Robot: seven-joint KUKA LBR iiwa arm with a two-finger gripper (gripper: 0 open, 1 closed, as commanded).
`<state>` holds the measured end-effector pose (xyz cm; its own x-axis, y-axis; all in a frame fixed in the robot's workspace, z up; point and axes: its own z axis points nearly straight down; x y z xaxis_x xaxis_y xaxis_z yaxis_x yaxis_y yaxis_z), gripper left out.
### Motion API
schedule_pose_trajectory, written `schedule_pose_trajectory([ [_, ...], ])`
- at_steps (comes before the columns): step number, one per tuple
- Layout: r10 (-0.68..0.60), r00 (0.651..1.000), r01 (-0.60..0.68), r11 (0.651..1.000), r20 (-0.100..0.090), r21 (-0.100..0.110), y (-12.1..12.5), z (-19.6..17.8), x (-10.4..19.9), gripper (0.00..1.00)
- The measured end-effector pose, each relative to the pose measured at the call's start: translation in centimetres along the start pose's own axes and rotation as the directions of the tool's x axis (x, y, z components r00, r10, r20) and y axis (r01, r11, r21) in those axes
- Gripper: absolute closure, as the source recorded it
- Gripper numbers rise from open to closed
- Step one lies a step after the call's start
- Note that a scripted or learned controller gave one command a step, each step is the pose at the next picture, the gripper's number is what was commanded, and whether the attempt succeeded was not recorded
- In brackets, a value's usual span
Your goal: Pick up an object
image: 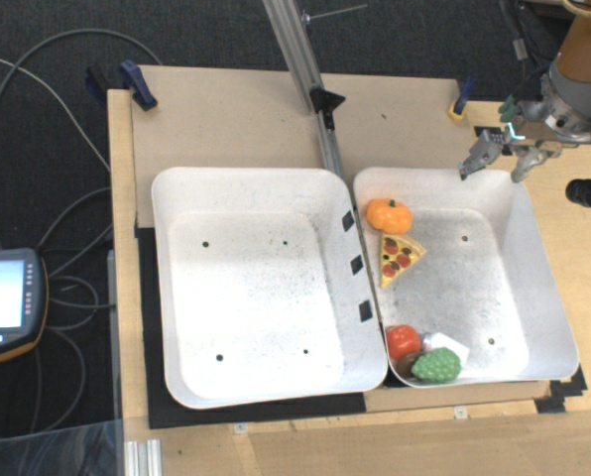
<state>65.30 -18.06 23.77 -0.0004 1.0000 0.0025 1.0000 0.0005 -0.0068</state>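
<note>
Pizza slice (399, 258) lies near the left wall of the right bin (533, 266), tip pointing down-left; wide bare floor lies to its right. The gripper (501, 167) hangs with fingers spread, holding nothing, above the far rim.

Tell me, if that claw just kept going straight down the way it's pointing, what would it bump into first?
Probably the right bin, near its bare far rim. The gripper hangs open over that edge, fingers pointing down. The pumpkin and pizza slice lie off to the side. Depth is hard to judge here.
</note>
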Motion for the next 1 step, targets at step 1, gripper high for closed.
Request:
schedule_pose_trajectory([
  [1,-0.001,1.000,0.001,1.000,0.002,-0.003,0.04,-0.31,0.01,0.00],
])
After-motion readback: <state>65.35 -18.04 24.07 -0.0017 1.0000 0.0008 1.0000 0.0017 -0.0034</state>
